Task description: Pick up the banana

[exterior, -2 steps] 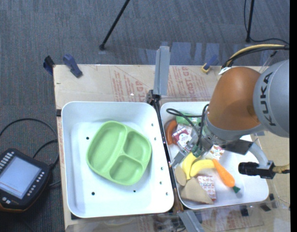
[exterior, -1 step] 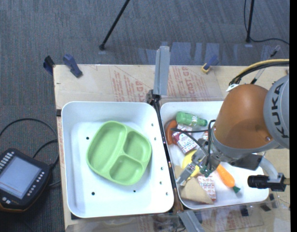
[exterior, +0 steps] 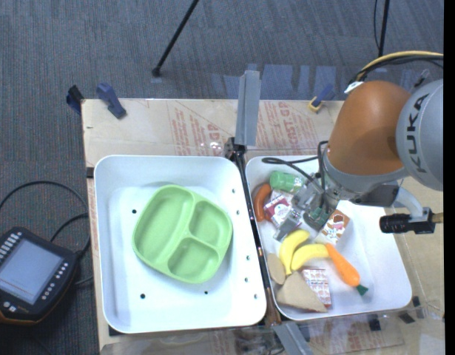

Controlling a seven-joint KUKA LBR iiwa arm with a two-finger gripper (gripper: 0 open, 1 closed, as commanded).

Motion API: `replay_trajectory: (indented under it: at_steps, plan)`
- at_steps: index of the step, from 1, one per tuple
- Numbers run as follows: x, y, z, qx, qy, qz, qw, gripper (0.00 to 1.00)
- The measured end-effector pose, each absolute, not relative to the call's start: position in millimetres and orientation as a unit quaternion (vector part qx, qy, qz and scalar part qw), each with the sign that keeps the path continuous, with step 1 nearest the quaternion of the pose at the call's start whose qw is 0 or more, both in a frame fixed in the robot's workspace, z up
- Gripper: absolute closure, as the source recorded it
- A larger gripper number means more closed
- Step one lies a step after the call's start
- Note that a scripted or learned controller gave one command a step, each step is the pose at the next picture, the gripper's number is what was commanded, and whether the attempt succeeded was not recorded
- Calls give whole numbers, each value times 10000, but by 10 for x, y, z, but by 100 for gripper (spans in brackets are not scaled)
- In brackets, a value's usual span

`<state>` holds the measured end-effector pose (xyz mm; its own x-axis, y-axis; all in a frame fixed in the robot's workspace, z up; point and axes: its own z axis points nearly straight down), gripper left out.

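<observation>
The yellow banana (exterior: pixel 301 251) lies curved in the right bin (exterior: pixel 396 276), near the middle of its front half. My gripper (exterior: pixel 300 220) hangs just above the banana's upper end, under the orange wrist band, tilted down to the left. The gripper's body hides its tips from view. Nothing visibly lifts off the bin floor.
Around the banana lie an orange carrot (exterior: pixel 344 266), a bread slice (exterior: pixel 297 296), a red-and-white packet (exterior: pixel 317 284), a small carton (exterior: pixel 335 226), a red box (exterior: pixel 277 207), a sausage (exterior: pixel 261 197) and a green item (exterior: pixel 286 180). The left bin (exterior: pixel 109 198) holds a green divided plate (exterior: pixel 184 231).
</observation>
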<state>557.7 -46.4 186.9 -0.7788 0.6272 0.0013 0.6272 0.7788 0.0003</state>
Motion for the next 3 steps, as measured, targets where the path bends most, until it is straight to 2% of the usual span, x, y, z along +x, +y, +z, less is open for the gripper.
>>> replay_trajectory:
  at_steps: [1,2,3]
  plan:
    - [5513,6,1867,-1783,-9840,-5,12,0]
    - [6200,270,2341,360,-9993,-13,-11,0]
    - [5574,82,1870,1825,-9832,-13,0,0]
